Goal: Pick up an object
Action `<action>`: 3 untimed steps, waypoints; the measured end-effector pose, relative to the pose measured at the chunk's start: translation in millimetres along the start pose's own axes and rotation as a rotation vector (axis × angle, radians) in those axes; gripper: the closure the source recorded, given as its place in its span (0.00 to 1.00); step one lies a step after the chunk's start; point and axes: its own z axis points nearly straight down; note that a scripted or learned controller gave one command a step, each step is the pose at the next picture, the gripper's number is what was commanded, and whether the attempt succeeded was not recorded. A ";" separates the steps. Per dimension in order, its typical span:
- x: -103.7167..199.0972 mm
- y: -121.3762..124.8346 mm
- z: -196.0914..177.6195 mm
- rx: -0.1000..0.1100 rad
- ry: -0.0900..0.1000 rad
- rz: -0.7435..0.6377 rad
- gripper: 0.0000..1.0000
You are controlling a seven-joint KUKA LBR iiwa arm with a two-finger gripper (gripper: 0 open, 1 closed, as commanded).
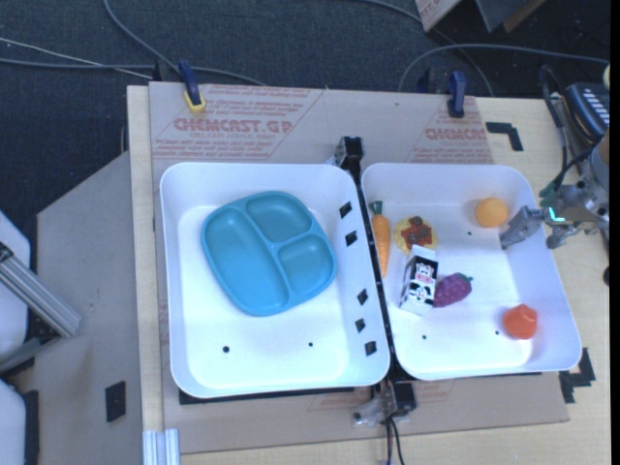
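The right bin [542, 289] holds several small items. An orange ball [491, 211] lies near its far right. A carrot [380, 242] rests against the left wall, with a yellow and red piece [416, 232] beside it. A black-and-white carton [419, 281] touches a purple toy [452, 289] in the middle. A red-orange fruit [520, 322] sits at the near right. My gripper [536, 233] hangs over the bin's right rim, just right of the orange ball. It is open, with nothing between its fingers.
The left bin [194, 356] holds a blue divided plate [269, 252]. A black clip strip [360, 260] runs along the wall between the two bins. Clamps [193, 90] hold the board at the back. Cables trail across the dark floor behind.
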 end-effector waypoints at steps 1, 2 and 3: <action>0.0 0.4 -0.5 -0.001 0.000 0.000 0.00; 0.3 1.1 41.8 0.004 0.002 0.000 0.00; 5.8 -7.3 101.2 0.006 0.003 0.000 0.00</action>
